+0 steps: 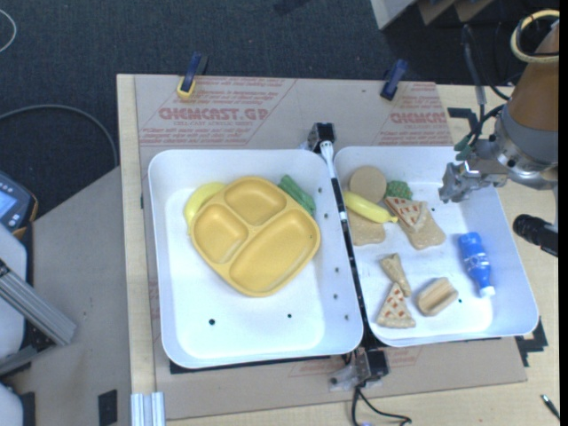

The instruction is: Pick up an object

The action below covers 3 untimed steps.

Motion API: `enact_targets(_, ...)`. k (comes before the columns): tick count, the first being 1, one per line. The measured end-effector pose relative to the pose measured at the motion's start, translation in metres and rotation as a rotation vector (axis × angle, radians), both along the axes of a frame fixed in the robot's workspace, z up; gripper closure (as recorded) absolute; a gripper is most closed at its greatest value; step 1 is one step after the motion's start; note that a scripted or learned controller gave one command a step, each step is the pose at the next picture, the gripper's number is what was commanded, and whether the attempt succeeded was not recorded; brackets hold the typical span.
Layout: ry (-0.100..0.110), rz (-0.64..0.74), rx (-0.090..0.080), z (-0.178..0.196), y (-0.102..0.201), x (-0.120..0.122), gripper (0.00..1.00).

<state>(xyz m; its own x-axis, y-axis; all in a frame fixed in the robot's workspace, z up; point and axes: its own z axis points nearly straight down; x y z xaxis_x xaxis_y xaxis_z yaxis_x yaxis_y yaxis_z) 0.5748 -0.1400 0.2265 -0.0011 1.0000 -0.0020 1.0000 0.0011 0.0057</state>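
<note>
My gripper (454,185) hangs over the far right corner of the right bin (519,313), with nothing between its fingers that I can see; whether they are spread or pressed I cannot tell. The toy food lies below and to my left: a banana (368,209), pizza slices (406,211), a blue bottle (475,262). To do this well, I judge I should pick one piece standing apart, like the bottle, centre over it and come straight down.

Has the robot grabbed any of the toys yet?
Not yet. The end effector hangs over the back edge of the right bin, with no toy seen in it. The banana, blue bottle and pizza slices all lie in that bin. Choosing one, gripping it and lifting are left.
</note>
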Motion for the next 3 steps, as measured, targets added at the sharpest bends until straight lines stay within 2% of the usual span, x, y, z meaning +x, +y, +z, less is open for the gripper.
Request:
enact_targets(1, 0.004, 0.006, 0.004, -0.004, 0.063, 0.012, 1.00)
enact_targets(2, 0.008, 0.004, 0.004, -0.012, 0.112, 0.017, 1.00)
enact_targets(3, 0.002, 0.004, 0.003, -0.006, 0.163, 0.027, 1.00)
